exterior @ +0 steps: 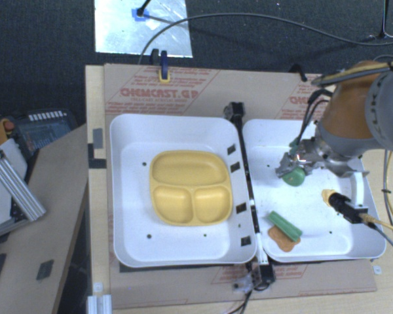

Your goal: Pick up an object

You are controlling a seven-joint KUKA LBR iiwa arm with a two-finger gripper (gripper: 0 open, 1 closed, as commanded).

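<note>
**Camera view: claw down on a green ball in the right bin**

We see the gripper (295, 165) low in the right bin (262, 136), its fingers closed around a small green ball (293, 177). We follow the arm (360, 113) back to the right, wrist bent steeply downward, orange band above. Near the bin's front lies a green block (285, 226), long axis running from upper left to lower right, atop an orange piece (283, 241). A yellow divided tray (188, 186) sits in the left bin (128, 175).

Grey arm (388, 110) with orange band, cables at wrist
</note>
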